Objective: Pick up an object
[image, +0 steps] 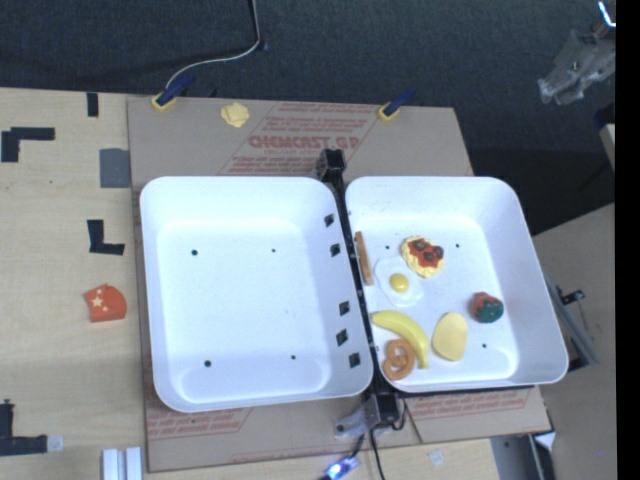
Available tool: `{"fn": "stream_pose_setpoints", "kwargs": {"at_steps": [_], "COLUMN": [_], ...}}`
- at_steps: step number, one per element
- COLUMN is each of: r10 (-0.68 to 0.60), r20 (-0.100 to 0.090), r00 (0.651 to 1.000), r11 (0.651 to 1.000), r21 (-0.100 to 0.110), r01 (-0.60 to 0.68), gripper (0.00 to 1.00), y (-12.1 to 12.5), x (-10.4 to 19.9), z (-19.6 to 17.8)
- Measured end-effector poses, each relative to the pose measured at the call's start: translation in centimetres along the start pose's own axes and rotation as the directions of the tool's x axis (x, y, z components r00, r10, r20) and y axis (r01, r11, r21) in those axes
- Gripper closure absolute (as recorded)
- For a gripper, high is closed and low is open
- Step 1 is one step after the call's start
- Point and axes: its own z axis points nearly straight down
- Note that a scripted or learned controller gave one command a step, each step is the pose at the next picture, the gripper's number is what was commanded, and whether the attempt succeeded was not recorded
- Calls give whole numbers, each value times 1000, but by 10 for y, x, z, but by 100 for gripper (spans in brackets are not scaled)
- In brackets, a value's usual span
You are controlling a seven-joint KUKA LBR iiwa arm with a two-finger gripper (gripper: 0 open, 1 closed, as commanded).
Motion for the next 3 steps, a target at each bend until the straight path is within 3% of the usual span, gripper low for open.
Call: {"fn": "stream_pose_setpoints", "kwargs": {"at_steps": [1, 3], "r10": [1, 1], "r20": [0, 1], "r00": [1000, 1000], "r11": [1000, 1000], "r21": [0, -1], "r01": [-1, -1], "gripper": [100, 100], "y": [-28, -13], "x": [-16, -6], "z": [0, 0]}}
